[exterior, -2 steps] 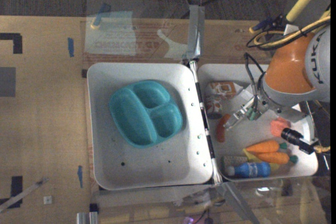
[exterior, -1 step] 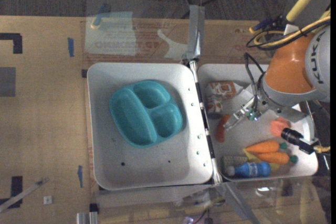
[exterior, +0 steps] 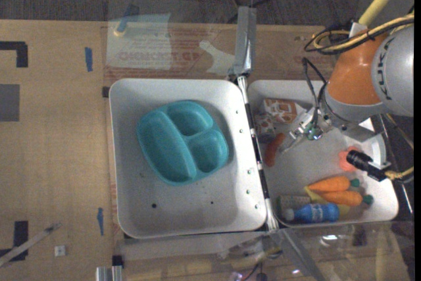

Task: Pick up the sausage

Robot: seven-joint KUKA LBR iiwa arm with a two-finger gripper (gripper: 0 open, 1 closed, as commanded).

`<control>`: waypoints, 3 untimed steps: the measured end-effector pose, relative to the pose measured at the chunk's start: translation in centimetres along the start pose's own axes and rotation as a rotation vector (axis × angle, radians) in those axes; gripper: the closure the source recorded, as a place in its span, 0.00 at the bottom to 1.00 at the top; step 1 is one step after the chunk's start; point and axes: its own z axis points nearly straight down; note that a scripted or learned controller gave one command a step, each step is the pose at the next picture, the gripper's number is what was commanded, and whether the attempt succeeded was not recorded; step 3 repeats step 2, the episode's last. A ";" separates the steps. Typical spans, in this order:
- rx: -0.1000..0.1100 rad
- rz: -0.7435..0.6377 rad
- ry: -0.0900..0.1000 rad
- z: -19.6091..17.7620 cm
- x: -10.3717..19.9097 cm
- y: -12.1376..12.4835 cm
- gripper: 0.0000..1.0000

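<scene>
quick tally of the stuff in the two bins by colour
Teal: 1, divided plate
Orange: 2, carrots
Red-brown: 1, sausage
Blue: 1, bottle
Orange and white: 1, packet
Total: 6

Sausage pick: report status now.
Gripper low in right bin, beside sausage, grip unconfirmed. Sausage lies by left wall. Food packet crowds it above; carrots, bottle sit clear.

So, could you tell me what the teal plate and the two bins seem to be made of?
Plate: looks like moulded plastic, a smooth, even teal with soft highlights on its three rounded compartments. Bins: probably thin white plastic or coated sheet, matte to satin, with rounded corners and shallow walls; the view leaves that open.
</scene>
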 end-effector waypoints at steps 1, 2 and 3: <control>0.004 0.321 -0.005 -2.1 0.3 2.5 0.00; 0.004 0.446 -0.001 -0.9 -0.7 4.1 0.00; 0.004 0.446 -0.001 -0.9 -0.7 4.1 0.00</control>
